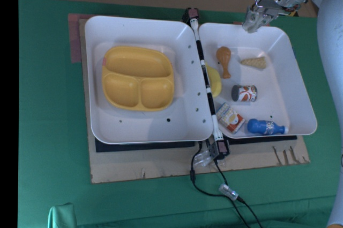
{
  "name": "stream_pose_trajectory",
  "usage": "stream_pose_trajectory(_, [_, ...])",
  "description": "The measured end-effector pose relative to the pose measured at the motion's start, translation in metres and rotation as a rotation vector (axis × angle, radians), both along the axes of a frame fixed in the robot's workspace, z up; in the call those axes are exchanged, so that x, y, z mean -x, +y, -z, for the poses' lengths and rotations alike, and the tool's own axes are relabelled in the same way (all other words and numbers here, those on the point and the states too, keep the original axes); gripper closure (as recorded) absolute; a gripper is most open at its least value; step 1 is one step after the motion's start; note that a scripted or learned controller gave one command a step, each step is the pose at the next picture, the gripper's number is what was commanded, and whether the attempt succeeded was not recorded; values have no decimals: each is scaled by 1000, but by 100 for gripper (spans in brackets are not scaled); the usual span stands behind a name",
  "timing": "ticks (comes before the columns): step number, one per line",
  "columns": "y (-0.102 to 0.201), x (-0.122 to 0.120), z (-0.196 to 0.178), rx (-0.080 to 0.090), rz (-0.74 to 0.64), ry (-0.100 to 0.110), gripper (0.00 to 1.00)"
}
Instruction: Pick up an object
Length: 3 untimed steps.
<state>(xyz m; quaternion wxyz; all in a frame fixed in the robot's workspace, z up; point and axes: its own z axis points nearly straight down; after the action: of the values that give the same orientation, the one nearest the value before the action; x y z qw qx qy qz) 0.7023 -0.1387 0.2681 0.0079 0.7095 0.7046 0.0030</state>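
A: Gripper position?

B: Over the far rim of the right bin, near its back edge. Grey arm enters from the upper right, orange band above the wrist. Metal hand points down and slightly left.

A: Fingers apart or closed?

B: Cannot tell. The tips merge into one pale grey block against the white rim. Nothing visible between them, and nothing touching them that I can make out.

A: Contents of the right bin?

B: Six items, all lying on the floor. Toy chicken drumstick toward the back, bone end pointing to the near side. Ice cream cone just to its right, on its side, tip pointing left. Small can mid-bin, on its side. Yellow rounded piece pressed against the divider wall, partly hidden by it; could be a lemon or banana, not certain. Small printed carton near the front left corner. Blue bottle beside it along the front wall, lying flat, cap to the right.

A: Closest to the gripper?

B: The drumstick and cone, but both well clear of it.

A: Left bin?

B: One yellow divided plate, three compartments, sitting flat, centre-left.

A: Under the bins?

B: Cardboard sheet on green cloth; black cables trail off the front.
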Motion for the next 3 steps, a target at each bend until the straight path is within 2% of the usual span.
stream_pose_trajectory(1, [6, 0, -42, -1, -1, -1, 100])
stream_pose_trajectory(2, [5, 1, -100, -2, -3, -1, 100])
stream_pose_trajectory(3, [-44, 2, -111, 2, 2, 0, 100])
